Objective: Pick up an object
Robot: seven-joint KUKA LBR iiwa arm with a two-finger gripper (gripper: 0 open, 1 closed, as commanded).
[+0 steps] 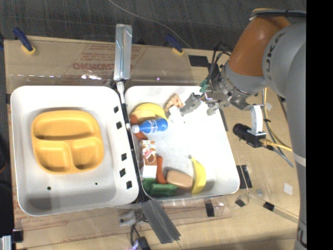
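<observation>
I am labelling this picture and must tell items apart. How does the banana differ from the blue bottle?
The banana is yellow and curved; the bottle is blue with a white cap end and straight. The banana lies near the right bin's front edge, beside a tan block; the bottle lies farther back, by the left wall, against a yellow round item. Both lie flat in the right bin.

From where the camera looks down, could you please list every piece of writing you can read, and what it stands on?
"UK": grey arm, partial letters at its edge.
Red print: clear sheet behind the bins, too blurred to read.
Small carton in the right bin: print too small to read.
</observation>
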